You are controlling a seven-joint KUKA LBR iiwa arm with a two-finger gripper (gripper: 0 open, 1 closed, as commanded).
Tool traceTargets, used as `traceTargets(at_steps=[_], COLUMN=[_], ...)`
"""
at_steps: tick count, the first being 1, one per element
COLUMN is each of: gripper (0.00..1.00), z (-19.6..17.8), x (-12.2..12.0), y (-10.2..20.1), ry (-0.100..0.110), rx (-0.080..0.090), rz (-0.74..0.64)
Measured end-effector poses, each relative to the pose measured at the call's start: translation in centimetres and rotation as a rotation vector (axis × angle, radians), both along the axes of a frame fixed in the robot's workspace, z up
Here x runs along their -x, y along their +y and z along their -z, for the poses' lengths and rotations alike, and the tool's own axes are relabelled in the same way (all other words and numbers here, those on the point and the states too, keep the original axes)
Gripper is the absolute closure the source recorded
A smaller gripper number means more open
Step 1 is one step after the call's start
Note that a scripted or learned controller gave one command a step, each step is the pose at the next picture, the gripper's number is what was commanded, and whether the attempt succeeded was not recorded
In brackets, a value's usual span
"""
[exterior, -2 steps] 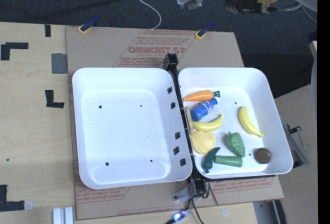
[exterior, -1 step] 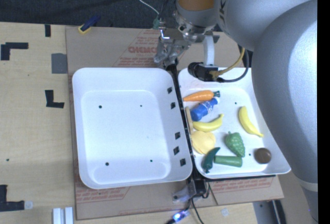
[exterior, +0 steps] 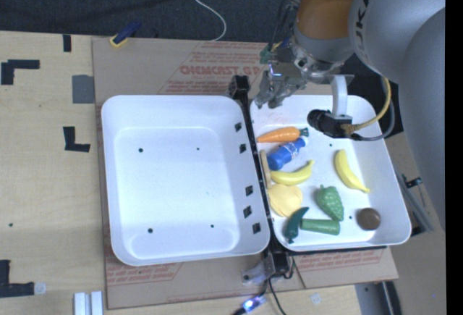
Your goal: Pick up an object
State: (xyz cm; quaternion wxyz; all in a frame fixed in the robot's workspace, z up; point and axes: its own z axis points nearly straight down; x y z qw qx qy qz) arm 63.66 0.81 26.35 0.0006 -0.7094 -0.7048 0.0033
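Observation:
My gripper hangs over the far left corner of the right bin, just above and behind an orange carrot. Nothing shows between its fingers. Below the carrot lie a blue bottle-like toy, a yellow banana and a pale yellow round piece. Further right are a second banana, a green leafy vegetable, a dark green piece and a brown round item.
The left bin sits beside the right one, joined by a black hinged divider. A black cable end hangs over the right bin's far side. Both bins rest on cardboard.

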Motion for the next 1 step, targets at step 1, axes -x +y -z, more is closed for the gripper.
traceTargets(at_steps=[1], gripper=[1.0], z=[-8.97], x=[-2.44], y=[3.29], ry=[-0.015], rx=[-0.004], rz=[-0.011])
